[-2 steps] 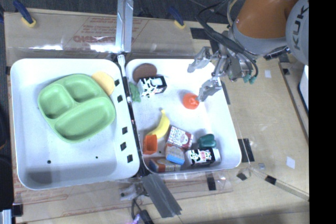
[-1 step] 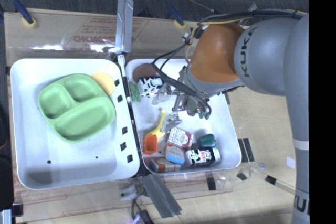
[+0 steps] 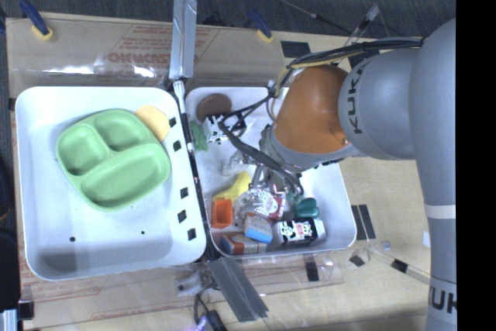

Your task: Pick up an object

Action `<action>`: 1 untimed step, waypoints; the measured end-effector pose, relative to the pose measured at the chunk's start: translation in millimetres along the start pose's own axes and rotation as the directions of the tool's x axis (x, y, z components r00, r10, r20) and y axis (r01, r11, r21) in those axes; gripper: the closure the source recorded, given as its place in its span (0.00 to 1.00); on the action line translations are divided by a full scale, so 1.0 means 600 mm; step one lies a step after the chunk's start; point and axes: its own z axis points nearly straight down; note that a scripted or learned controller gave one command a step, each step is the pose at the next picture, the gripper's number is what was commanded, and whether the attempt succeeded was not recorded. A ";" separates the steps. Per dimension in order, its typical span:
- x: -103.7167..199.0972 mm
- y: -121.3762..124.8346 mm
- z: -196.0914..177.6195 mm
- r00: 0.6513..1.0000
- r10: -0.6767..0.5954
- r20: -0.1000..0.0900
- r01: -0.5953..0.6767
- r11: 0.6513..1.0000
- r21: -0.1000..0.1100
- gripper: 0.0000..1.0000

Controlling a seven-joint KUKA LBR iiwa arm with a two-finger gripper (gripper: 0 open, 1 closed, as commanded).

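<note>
Camera view, looking down at a slant, shows two shallow white bins side by side on the bench: the left white bin point(image 3: 31, 190) holds a pale green plastic divided plate point(image 3: 113, 157) with three compartments, and a small yellow rounded piece point(image 3: 154, 119) lies just beside the plate's upper right edge, near the wall between the bins. The right white bin point(image 3: 339, 201) holds a clutter of small things, any of which could serve as the object to pick up: a brown rounded lump point(image 3: 215, 105) at its far end, a yellow banana-like piece point(image 3: 235, 186) near the middle, an orange block point(image 3: 222, 212) just below that, a crinkled red-and-white wrapper point(image 3: 267, 205), a dark teal rounded piece point(image 3: 306, 207), a black-and-white patterned box point(image 3: 299, 231) against the near wall, and a blue-and-red small carton point(image 3: 258, 232) beside it. The grey arm with its orange band point(image 3: 310, 108) reaches in from the right and hangs over the right bin, with the gripper point(image 3: 273, 184) low among the clutter, just above the wrapper and beside the yellow piece. Whether its grasp is released or clenched cannot be told, and no object is clearly seen held.
</note>
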 end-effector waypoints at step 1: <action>0.061 0.026 -0.002 0.998 0.065 0.001 -0.065 0.998 0.000 0.00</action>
